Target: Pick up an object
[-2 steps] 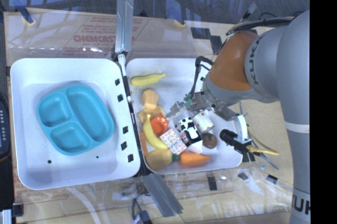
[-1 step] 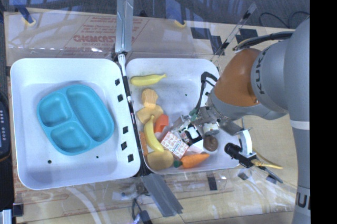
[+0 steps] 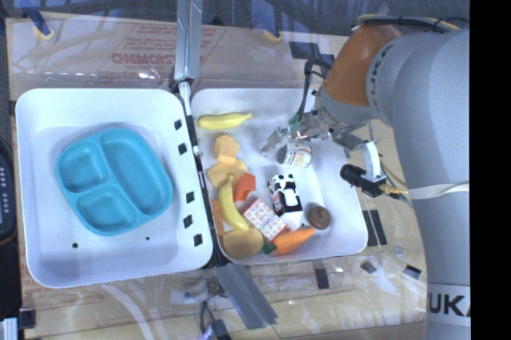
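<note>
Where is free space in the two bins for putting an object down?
Left bin: bare floor around the blue tray, widest along its near edge. Right bin: crowded; a small patch beyond the yellow banana, near the far wall.

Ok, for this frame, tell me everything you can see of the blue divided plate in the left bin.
The blue plate is a turquoise, plastic-looking tray with rounded corners and three compartments: two longer wells in its upper part and one smaller well at the lower left, split by raised ridges. All three wells look bare. It lies flat, turned at a slant, on the floor of the left bin, roughly central and apart from the walls. Nothing touches it besides the bin floor.
</note>
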Robot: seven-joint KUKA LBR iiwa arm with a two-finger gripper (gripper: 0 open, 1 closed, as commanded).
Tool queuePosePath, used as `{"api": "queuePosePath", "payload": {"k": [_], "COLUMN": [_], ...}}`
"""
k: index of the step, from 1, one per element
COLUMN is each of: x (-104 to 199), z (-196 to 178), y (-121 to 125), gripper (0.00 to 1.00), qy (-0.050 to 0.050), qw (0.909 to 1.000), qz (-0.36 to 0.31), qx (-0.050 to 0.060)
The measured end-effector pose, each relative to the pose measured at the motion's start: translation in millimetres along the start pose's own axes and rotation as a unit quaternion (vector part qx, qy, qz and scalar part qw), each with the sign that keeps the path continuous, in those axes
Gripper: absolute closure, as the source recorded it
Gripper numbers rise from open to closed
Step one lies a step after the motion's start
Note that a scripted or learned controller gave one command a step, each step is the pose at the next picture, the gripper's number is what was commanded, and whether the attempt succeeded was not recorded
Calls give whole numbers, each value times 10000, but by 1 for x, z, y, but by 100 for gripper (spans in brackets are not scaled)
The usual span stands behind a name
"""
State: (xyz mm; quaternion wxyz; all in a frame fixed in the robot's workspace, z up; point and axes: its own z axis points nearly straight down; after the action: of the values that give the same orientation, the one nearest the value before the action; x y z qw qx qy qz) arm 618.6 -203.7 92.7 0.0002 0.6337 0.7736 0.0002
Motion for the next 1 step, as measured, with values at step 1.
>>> {"api": "queuePosePath", "payload": {"k": [1], "x": [19], "z": [1], "y": [-20], "gripper": [0], "qy": [12], "qw": [9913], "qz": [-1315], "qx": [17]}}
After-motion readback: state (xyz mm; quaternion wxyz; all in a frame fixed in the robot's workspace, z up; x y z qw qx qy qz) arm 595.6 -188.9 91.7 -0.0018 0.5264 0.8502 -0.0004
